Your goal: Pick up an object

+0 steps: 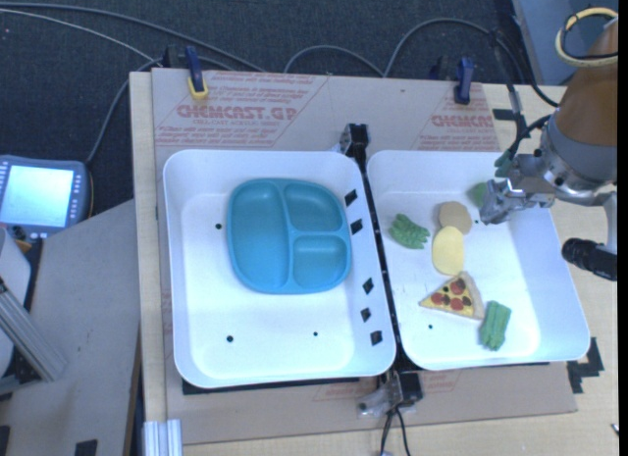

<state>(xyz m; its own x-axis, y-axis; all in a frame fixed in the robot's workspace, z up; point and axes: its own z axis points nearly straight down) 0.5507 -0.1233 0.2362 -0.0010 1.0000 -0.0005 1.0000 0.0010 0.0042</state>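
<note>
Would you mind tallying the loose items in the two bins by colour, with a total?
Green: 3, near the gripper, mid-bin, lower
Yellow: 1
Tan: 1
Pizza slice, yellow and red: 1
Blue tray: 1
Total: 7

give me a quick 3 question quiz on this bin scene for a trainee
1. True or false: the blue divided plate lies in the right bin.
2. Which thing lies nearest the gripper? A) pizza slice B) tan round piece C) blue divided plate
3. Fill in: the yellow piece sits just above the ____ in the camera view.

Key:
1. False; it lies in the left bin.
2. B
3. pizza slice
</note>
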